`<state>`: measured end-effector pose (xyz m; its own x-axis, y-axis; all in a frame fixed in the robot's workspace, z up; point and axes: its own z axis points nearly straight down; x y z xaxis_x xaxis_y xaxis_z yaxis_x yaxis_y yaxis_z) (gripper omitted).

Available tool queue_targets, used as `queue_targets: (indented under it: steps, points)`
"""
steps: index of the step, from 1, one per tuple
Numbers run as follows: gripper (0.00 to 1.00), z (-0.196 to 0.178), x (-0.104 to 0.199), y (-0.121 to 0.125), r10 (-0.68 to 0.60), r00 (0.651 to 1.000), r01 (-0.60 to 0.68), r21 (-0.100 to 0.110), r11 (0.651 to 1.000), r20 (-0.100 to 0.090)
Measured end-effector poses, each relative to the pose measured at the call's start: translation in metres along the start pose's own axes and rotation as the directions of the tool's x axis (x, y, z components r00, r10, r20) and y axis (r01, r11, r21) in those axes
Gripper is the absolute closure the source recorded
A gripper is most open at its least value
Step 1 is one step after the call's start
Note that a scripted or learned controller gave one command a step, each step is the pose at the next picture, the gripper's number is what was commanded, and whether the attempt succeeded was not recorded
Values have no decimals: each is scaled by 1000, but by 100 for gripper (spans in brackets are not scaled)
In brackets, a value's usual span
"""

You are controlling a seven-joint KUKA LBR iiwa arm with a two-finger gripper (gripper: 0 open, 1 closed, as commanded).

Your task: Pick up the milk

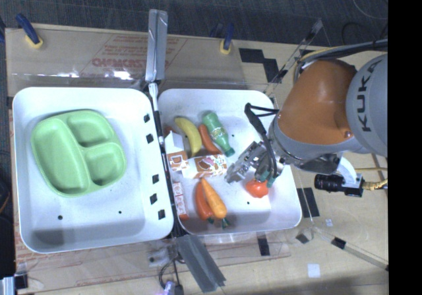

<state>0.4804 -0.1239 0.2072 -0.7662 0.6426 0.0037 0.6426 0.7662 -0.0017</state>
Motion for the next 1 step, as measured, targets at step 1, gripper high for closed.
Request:
queue_targets:
  steps: [1]
  points:
    - [100, -1, 56, 62, -255, 967, 255, 1, 967, 0]
